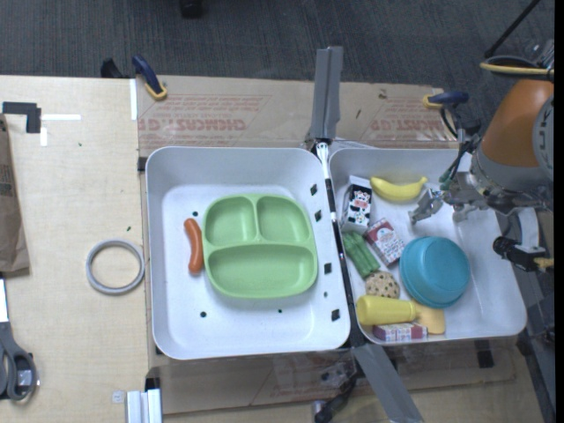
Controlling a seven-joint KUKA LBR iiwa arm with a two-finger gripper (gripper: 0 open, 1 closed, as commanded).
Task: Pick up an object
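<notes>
While a green divided plate point(261, 256) and a hot dog point(193, 245) lie in the left bin point(167, 307), the right bin point(493, 320) holds a banana point(398, 189) and blue bowl point(434, 271); the end effector point(429, 211) hovers beside the banana, fingers apart, gripping nothing.

The grey arm point(520, 139) reaches in from the right, its orange band up near the edge, wrist bent downward; the gripper point(429, 208) hangs low at its end, fingers point(421, 213) parted with nothing between them
</notes>
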